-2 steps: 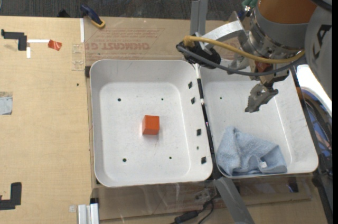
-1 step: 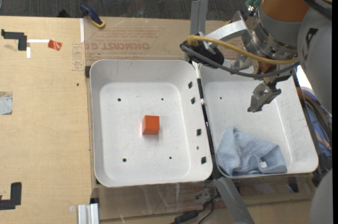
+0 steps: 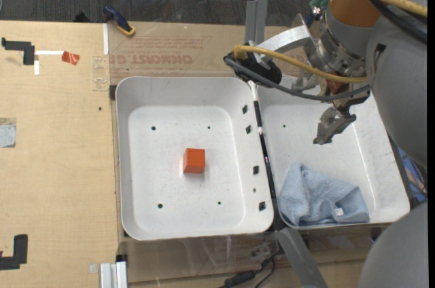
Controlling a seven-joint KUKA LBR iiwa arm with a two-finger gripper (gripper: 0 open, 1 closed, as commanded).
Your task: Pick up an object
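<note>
Objects: two loose things are counted in the bins, one cloth and one block.
Cloth (image 3: 322,198): one pale blue towel, seen crumpled in the near corner of the right bin (image 3: 380,144), against the near wall.
Block (image 3: 194,161): one small orange-red cube, found near the middle of the left bin (image 3: 136,164), apart from every wall.
Bins: two shallow white trays are set side by side, their inner walls touching along a row of black clips.
Gripper (image 3: 332,127): one is seen, hung over the right bin, above bare floor just beyond the cloth and apart from it. Nothing is seen between the fingers; whether they are spread or closed cannot be told, since they are viewed almost as one dark shape.
Arm (image 3: 380,1): one, grey with an orange band, brought in from the right, with a yellow cable looped across it.
Bench (image 3: 47,144): farther back, one small red piece (image 3: 70,58) is seen at the left.
</note>
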